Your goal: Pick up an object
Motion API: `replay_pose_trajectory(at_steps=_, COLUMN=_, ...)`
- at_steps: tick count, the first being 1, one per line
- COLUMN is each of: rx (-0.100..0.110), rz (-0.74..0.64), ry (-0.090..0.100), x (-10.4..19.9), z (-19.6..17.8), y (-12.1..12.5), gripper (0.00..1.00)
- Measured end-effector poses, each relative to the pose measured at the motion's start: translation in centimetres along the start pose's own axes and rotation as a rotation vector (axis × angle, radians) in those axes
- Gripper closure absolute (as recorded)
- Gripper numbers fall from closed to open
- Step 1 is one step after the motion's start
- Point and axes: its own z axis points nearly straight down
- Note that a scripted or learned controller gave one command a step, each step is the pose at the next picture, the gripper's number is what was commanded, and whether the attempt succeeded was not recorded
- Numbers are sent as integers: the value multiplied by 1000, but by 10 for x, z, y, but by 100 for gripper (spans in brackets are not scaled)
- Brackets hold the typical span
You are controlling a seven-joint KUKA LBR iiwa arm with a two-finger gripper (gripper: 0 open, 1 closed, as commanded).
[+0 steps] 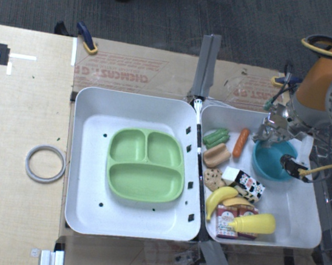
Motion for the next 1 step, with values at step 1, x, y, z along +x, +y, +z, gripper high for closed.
replay_pose_trajectory(at_steps=1, rx=0, rz=-3, ry=2, x=2, z=-10, y=0, gripper=100)
